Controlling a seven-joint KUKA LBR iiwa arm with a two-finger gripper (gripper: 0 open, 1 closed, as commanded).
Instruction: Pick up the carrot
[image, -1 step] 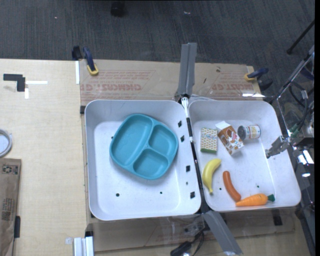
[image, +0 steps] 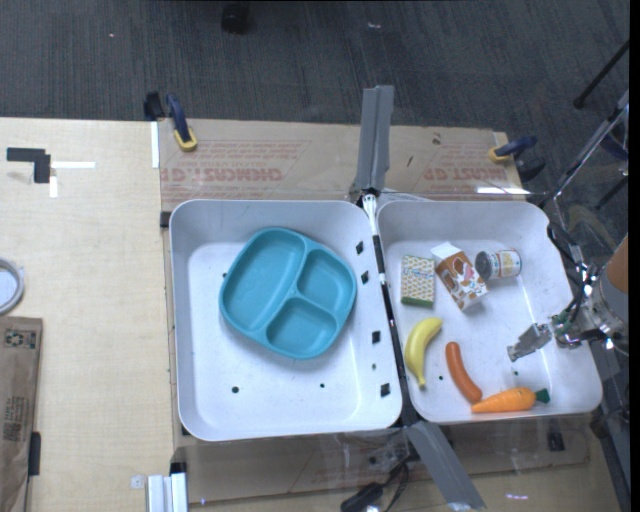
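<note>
The carrot (image: 510, 400), orange with a green stub at its right end, lies flat near the front edge of the right bin (image: 566, 258). My gripper (image: 530, 342) hangs at the right side of that bin, above and slightly right of the carrot, and apart from it. Its fingers look spread, with nothing between them. The arm reaches in from the right edge of the view.
In the right bin, a red sausage (image: 461, 371) lies just left of the carrot, then a banana (image: 421, 349). Farther back are a green sponge-like block (image: 418, 280), a small carton (image: 459, 277) and a can (image: 498, 265). The left bin (image: 190, 330) holds a blue divided plate (image: 288, 292).
</note>
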